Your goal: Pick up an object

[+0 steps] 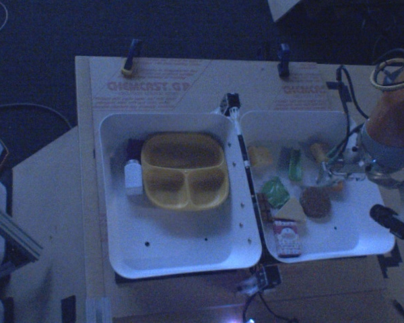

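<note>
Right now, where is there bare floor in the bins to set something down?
Left bin: a broad bare strip in front of the yellow tray. Right bin: only the near right corner, beyond the brown disc; elsewhere it is crowded.

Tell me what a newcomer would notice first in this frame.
The yellow divided plate dominates the left bin, with a small white bottle at its left edge. The right bin holds a clutter of small items, among them a round brown patty, with the claw low over them.
</note>
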